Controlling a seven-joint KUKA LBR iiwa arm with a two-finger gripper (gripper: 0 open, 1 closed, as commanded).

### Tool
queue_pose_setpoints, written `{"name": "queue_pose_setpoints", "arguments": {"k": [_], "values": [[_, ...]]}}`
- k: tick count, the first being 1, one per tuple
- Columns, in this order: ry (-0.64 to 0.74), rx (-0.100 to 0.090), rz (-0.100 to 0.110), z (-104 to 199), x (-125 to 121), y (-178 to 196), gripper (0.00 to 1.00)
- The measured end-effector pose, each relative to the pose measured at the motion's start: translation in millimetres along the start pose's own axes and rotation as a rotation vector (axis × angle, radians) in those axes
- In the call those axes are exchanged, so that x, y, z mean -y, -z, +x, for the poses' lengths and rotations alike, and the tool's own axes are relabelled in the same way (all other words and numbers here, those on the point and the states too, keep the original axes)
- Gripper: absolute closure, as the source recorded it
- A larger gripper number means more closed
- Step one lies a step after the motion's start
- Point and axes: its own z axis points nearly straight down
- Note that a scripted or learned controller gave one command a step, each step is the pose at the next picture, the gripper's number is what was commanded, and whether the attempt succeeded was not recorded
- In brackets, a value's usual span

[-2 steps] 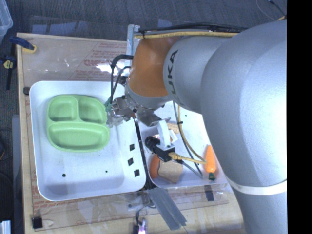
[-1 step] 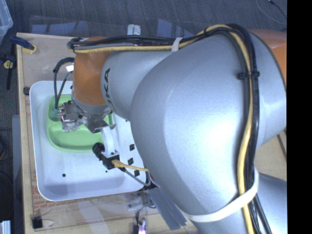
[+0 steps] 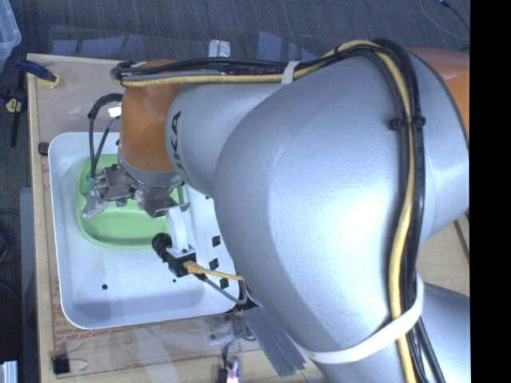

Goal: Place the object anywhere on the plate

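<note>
1. At the far left I see blue clamps [image 3: 14, 102] on the edge of the pale wooden desk [image 3: 68, 102], its surface matte and grainy.
2. The left bin [image 3: 68, 238] is shallow, white, smooth plastic with rounded corners, and it has a few dark specks on its floor.
3. Inside it, toward the far left corner, lies the plate [image 3: 108, 230]: light green, glossy, rounded in outline, partly covered by the wrist.
4. The jaws [image 3: 100, 198] hang right over the plate, at the end of the orange band [image 3: 148, 134]. The metal parts there are too cluttered for me to tell how far apart they stand or whether anything sits between them.
5. I cannot make out the object; it may be hidden under the wrist, so I cannot judge which way it lies from the jaws.
6. My guess: with the jaws above the plate, a release here would land on green.
7. The big grey arm [image 3: 335, 206], smooth and cable-wrapped, blocks the right bin.
</note>
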Motion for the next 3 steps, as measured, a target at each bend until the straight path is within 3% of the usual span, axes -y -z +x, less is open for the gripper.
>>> {"name": "queue_pose_setpoints", "arguments": {"k": [1,2,3], "values": [[0.006,0.000,0.003,1.3,-0.3,9.6,1.00],[0.006,0.000,0.002,1.1,-0.3,9.6,0.00],[0.010,-0.001,0.004,2.1,-0.7,19.1,1.00]]}}
